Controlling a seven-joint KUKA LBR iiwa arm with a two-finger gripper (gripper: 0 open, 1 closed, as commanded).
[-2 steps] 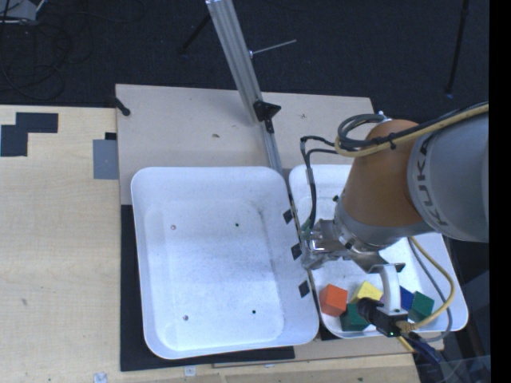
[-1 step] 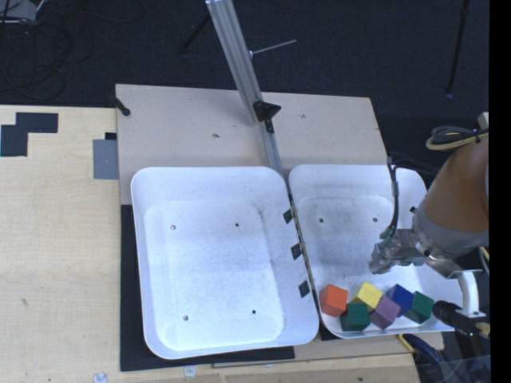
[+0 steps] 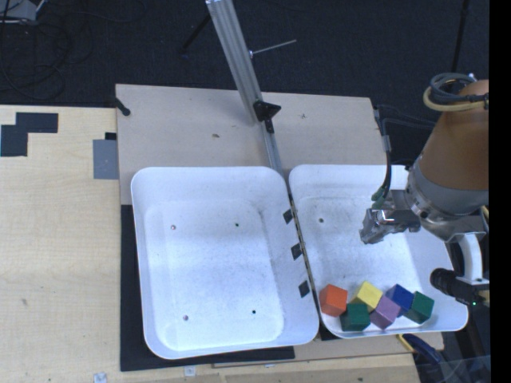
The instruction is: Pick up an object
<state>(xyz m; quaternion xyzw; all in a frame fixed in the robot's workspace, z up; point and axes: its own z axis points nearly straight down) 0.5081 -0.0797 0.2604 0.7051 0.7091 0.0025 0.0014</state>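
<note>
Gripper point(image 3: 375, 228), grey metal, two-finger, hangs over the middle of the right shallow white plastic bin point(image 3: 339, 190); whether it is parted or closed cannot be told from this angle, and nothing is visibly held.

Nearest the camera, along the right bin's front edge, lies a cluster of small cubes in a rough row running left to right: orange cube point(image 3: 334, 299), dark green cube point(image 3: 356, 317), yellow cube point(image 3: 370, 294), purple cube point(image 3: 386, 309), blue cube point(image 3: 401, 298), green cube point(image 3: 420, 306). Cubes touch or nearly touch; none has a distinct long axis.

Left shallow white plastic bin point(image 3: 209, 258) sits just beside, rims meeting.

Behind the bins, a slanted aluminium extrusion post point(image 3: 238, 58) rises from the tan bench board point(image 3: 192, 126).
</note>
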